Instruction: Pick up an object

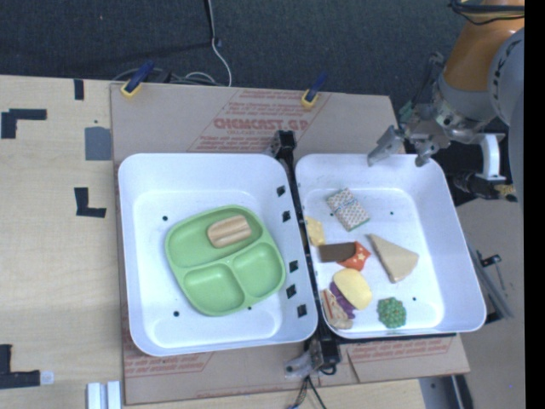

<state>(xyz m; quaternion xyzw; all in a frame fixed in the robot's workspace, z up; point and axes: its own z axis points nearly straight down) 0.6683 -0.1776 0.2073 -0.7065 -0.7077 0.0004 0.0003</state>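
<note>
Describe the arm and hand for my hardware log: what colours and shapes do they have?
The arm is rounded and grey, with a glossy orange band above the wrist. Its hand is a compact grey metal unit ending in two slim, dark-tipped fingers. A white fitting sits beside it, just right of the bin.

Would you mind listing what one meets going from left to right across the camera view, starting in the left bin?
Green divided plate with a bread roll on it → brown chocolate-like bar → yellow lemon-like piece → green broccoli-like piece → gripper above the right bin's far edge.
</note>
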